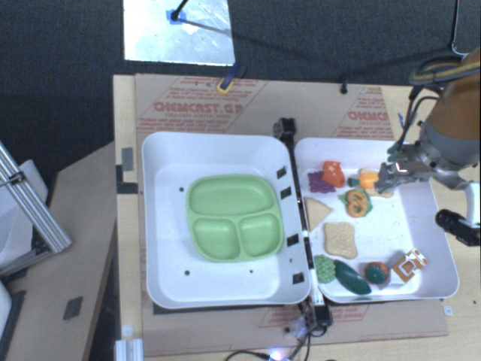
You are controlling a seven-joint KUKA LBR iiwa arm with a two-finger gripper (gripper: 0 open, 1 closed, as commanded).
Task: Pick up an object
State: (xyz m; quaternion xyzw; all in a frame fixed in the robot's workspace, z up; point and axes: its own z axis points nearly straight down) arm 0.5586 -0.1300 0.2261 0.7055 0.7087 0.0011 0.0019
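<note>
1. Red lettering reading "CHEMCAST GP" can be made out on the brown sheet (197,100) laid under the bins, once beyond the left bin and again, partly cut off, beyond the right bin; further red print along the sheet's near edge is too small to be read.
2. Two white bins are seen side by side: the left bin (161,164) holds a green divided plate (233,216) with three compartments, and the right bin (443,273) holds a scatter of toy food.
3. The gripper (387,180) is seen low over the far right part of the right bin, at the end of the grey arm (455,130), just beside a small orange piece (367,177); whether that piece is touched cannot be told.
4. The state of the gripper cannot be told from this view.
5. An orange-and-green ring-shaped piece (357,202) lies just nearer than the orange piece, and a red-and-purple piece (329,176) lies to the left, near the divider.
6. A pale wedge (317,212) is seen against the bin's left wall, its tip pointing toward the bin's far left corner, and a tan slice of bread (340,239) lies flat just nearer than it.
7. A dark green long vegetable (351,277) lies near the front wall, its long axis running diagonally from the bin's near left toward the near right, beside a small green leafy piece (324,268).
8. A red round piece (377,271) and an orange-and-white piece (409,265) lie to its right.
</note>
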